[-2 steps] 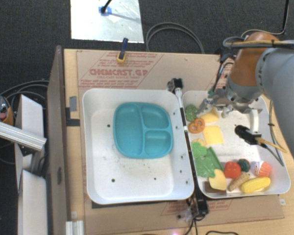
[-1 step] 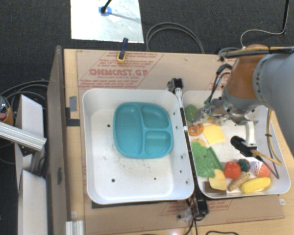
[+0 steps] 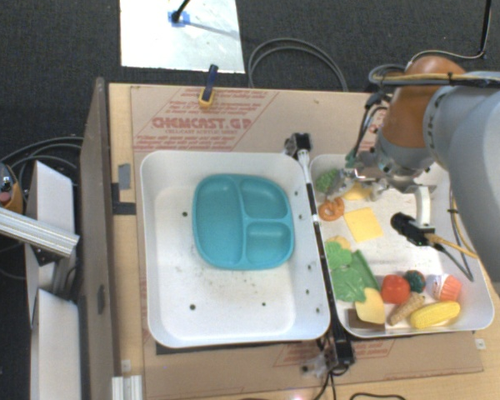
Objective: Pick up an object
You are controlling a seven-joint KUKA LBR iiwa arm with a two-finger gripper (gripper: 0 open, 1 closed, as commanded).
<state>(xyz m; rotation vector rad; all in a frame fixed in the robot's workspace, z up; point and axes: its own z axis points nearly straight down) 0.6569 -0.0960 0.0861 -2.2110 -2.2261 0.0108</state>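
My gripper point(image 3: 356, 182) is down in the far left part of the right bin point(image 3: 475, 307), under the grey arm with its orange band point(image 3: 417, 98). A small yellow piece point(image 3: 355, 195) and a green piece point(image 3: 327, 182) lie right by it. An orange slice point(image 3: 331, 209) and a flat yellow cheese square point(image 3: 364, 223) lie just in front of it. Nothing can be made out between its tips.
The near half of the right bin holds green leafy pieces point(image 3: 347, 272), a red tomato point(image 3: 395, 288), a yellow wedge point(image 3: 370, 308), a yellow corn-like piece point(image 3: 434, 313) and an orange-white piece point(image 3: 448, 287). The left bin point(image 3: 162, 307) holds a teal divided plate point(image 3: 242, 222).
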